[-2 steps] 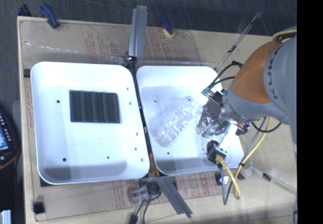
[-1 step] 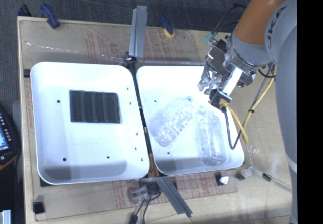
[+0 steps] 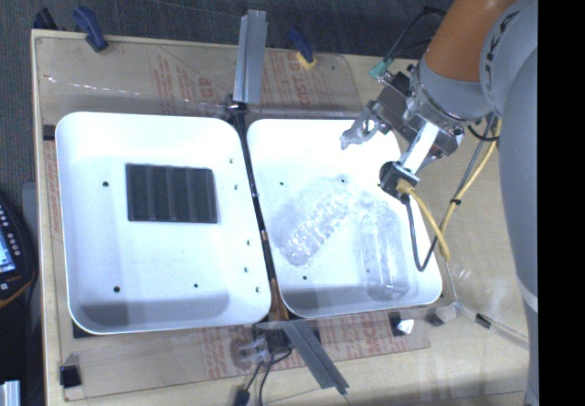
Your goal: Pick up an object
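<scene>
Two clear plastic bottles lie in the right bin [image 3: 274,144]: one [image 3: 313,219] slanted near the middle, the other [image 3: 382,253] upright along the right side. A dark ribbed rectangular block [image 3: 171,193] lies flat in the left bin [image 3: 82,139]. My gripper [image 3: 377,157] hovers over the far right part of the right bin, above and behind the bottles. It is open, its fingers spread wide with nothing between them.
A metal bar [image 3: 249,57] runs from the back of the bench to the seam between the bins. Blue clamps [image 3: 91,29] sit on the bench's far edge. A yellow cable [image 3: 457,198] hangs from the arm beside the right bin.
</scene>
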Available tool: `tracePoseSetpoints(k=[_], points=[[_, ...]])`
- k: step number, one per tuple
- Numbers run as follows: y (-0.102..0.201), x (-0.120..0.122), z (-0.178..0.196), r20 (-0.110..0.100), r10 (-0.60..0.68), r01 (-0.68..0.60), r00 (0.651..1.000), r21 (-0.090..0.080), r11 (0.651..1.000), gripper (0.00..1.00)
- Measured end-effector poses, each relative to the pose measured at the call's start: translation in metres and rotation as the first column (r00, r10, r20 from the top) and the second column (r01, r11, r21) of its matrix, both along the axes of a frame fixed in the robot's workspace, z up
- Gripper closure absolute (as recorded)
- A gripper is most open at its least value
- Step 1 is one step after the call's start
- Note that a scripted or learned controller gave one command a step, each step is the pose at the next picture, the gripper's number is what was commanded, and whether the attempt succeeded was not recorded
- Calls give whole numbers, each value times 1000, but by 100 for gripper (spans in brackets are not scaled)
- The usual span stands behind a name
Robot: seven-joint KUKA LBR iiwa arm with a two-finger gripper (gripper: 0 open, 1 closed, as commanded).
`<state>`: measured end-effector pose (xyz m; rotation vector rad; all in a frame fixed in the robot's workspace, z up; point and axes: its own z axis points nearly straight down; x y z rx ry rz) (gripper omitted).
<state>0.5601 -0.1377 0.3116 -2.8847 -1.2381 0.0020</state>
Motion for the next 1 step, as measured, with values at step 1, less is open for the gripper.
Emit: tracePoseSetpoints(k=[1], points=[[20, -43, -29, -4, -43, 43, 999, 0, 999, 0]])
